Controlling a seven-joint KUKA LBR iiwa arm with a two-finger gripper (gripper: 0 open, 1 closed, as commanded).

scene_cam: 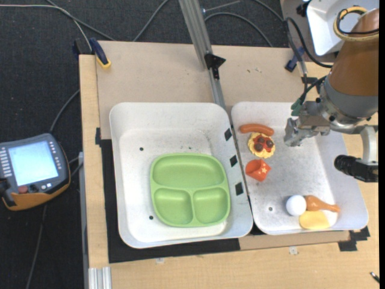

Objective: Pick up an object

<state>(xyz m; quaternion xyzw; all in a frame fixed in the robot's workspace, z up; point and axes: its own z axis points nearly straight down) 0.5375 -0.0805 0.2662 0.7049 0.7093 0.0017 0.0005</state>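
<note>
Hovering in the right bin (355, 218), gripper (292, 138) beside the yellow tart (262, 145), grip state unreadable; hazard: crowding sausage (256, 129) and red pepper (258, 170) may spoil closure.

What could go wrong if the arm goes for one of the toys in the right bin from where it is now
The sausage, the yellow tart and the red piece lie close together by the right bin's left wall, so the gripper could bump a neighbour or the wall. The white ball may roll off when touched. The drumstick and yellow piece touch, so a grasp might drag both.
</note>
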